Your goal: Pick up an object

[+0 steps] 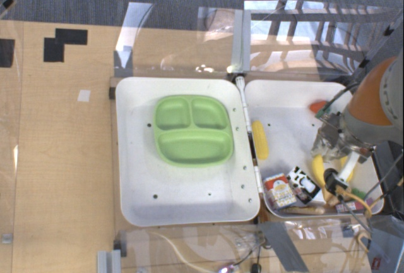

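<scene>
- Camera view: the left bin is smooth white plastic with rounded corners; a matte green divided plate with three compartments sits at its centre.
- The right bin holds a yellow corn cob by its left wall, a banana, a small black-and-white box and a red-printed packet at lower right of the frame.
- The gripper hangs over the banana, at the right edge; cables crowd it, and whether it is clenched cannot be told.
</scene>
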